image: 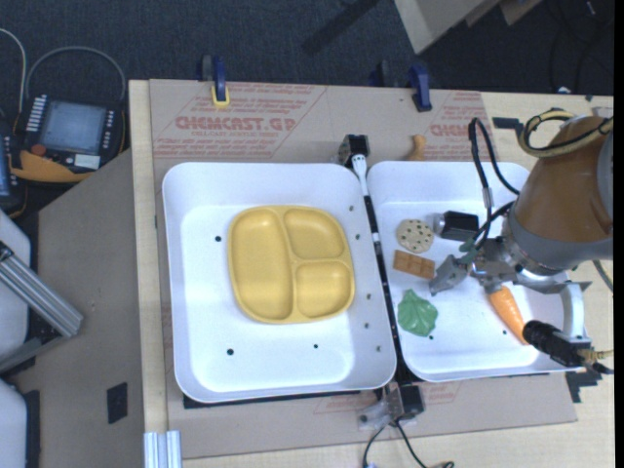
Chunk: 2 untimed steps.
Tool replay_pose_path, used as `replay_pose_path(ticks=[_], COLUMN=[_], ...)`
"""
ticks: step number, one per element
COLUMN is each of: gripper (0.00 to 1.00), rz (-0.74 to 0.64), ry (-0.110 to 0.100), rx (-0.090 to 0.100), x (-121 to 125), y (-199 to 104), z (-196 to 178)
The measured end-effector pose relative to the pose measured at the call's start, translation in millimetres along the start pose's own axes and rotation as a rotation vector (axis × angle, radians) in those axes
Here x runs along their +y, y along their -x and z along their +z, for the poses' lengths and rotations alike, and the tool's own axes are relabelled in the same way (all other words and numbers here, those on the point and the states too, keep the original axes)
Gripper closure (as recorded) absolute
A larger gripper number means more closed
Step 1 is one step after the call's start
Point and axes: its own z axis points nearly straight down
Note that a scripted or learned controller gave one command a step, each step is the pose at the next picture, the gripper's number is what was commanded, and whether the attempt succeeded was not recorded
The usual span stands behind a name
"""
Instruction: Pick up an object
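The grey metal jaws [458, 271] hang low in the right white plastic bin [390, 188], in the right half of the frame. They look a little apart at the tips, and nothing sits between them. The tips point left, toward the food toys.

Just left of the jaws lies a small flat brown cracker [413, 264] shaped like a rectangle. Above it sits a round tan cookie with dark chips [414, 233]. Below the jaws, near the bin's left wall, lies a crumpled green leaf of toy lettuce [417, 314]. To the right of the jaws, a long orange toy carrot [507, 306] lies slanted, partly under the arm. None of these toys touch the jaws.

The big grey arm with its orange band [565, 203] comes in from the right edge of the frame.

The left white plastic bin [195, 291] sits right beside the first one. It holds a yellow plastic tray with three sections [291, 261], lying flat in the middle.

Both bins rest on a brown cardboard counter [156, 144].
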Motion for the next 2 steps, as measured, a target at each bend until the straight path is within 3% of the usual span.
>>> replay_pose_path(ticks=[1,2], gripper=[0.00,1.00], rz=[0.001,0.002], ry=[0.003,0.008], rx=[-0.001,-0.003], x=[5.8,6.5], y=[-1.3,-0.9], z=[44.7,32.0])
